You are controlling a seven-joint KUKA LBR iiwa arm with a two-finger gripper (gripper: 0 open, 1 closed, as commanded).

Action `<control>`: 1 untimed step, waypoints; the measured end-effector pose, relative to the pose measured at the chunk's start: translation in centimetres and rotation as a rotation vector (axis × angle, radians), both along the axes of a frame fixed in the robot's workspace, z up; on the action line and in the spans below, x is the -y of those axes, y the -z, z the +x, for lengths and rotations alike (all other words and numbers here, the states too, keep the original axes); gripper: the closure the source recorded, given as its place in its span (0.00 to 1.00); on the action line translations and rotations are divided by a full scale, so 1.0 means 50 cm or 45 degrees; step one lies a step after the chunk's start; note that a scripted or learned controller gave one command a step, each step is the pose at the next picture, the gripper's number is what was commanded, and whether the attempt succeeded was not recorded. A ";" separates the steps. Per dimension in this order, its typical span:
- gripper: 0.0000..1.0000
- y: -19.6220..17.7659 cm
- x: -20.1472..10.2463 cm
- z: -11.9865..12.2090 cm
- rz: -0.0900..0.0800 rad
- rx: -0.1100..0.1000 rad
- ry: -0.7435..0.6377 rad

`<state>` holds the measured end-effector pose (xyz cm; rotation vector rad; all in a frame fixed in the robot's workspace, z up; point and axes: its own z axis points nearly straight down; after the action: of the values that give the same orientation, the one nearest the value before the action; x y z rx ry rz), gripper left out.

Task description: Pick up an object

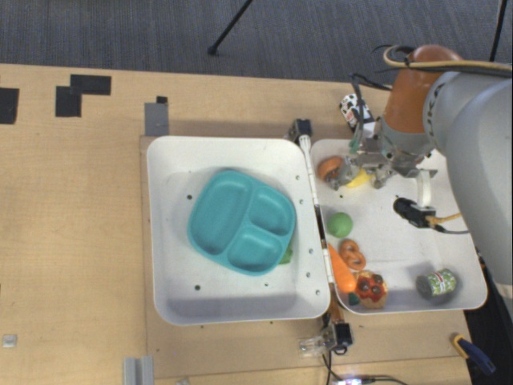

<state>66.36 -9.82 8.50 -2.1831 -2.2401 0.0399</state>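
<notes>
Two shallow white bins sit side by side on the tabletop [72, 255]. The left bin [180, 283] holds a teal divided plate [243, 220] with three compartments, lying slightly askew near the middle. A sliver of something green [286, 255] pokes out from under its near right edge (too little of it shows to name).

The right bin [397, 251] carries the rest. At its far left corner lies an orange-brown rounded piece [329, 167], and just beside that a yellow object [359, 180], possibly a toy banana. Nearer along the left wall come a green ball [341, 224], a pretzel-shaped piece [351, 253], an orange carrot [342, 273] leaning against the wall between the bins, and a red and orange cluster [370, 289] in the near left corner. A small green and white can [437, 282] lies on its side toward the near right corner, well apart from the others.

The arm reaches in from the right, and its end effector [357, 169] is low over the far left part of the right bin, right at the yellow object and close to the orange-brown piece. Whether the end effector is apart, together or clamped on anything cannot be told from here.
</notes>
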 end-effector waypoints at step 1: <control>0.00 0.002 0.025 -0.009 0.011 -0.048 0.487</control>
<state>65.92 -11.07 8.40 -2.5384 -1.7625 0.0659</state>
